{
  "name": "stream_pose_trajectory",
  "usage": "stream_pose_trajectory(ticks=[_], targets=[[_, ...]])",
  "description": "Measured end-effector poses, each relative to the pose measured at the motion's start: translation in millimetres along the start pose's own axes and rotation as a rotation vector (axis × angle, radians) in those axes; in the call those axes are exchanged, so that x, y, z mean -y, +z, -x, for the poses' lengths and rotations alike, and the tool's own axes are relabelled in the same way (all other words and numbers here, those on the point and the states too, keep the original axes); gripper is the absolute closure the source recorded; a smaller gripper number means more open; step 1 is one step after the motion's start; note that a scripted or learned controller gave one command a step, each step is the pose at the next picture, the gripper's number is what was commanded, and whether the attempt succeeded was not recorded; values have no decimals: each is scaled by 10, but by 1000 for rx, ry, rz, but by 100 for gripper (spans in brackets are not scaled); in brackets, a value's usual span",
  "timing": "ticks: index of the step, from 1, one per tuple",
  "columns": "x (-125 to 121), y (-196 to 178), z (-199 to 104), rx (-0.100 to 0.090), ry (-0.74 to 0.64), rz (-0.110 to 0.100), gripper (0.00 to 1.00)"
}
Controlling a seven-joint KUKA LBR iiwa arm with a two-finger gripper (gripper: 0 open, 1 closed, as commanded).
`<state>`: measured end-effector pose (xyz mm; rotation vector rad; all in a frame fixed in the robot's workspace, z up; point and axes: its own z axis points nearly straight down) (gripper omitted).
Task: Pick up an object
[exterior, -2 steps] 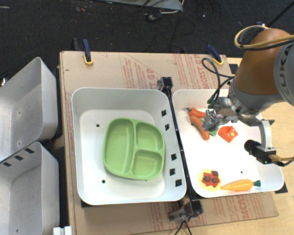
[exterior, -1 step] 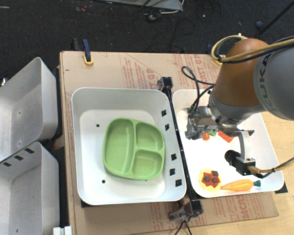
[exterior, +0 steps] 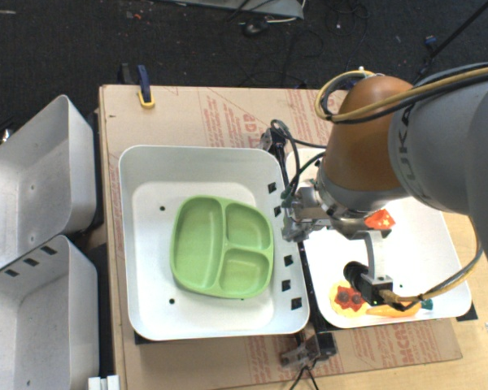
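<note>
On the desk [exterior: 203, 112], the left bin [exterior: 138, 218] lies to the left of the pincer [exterior: 297, 222] and holds one thing: a green divided plate [exterior: 224, 246], flat on the bin floor, near the pincer but apart from it. The pincer hangs over the seam where the two bins meet; whether it is released or clenched cannot be told, and nothing shows in its grasp. To its right, the right bin [exterior: 439, 258] is partly covered by the arm. In it lie an orange-red piece [exterior: 380, 220], a yellow and red piece [exterior: 348, 299] lower down, and a small teal bit [exterior: 427, 304] farther right
</note>
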<state>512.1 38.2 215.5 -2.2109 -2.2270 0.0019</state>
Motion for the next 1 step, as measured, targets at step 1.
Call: stream_pose_trajectory(ticks=[1], targets=[[152, -198, -495, 0, 0, 4, 100]])
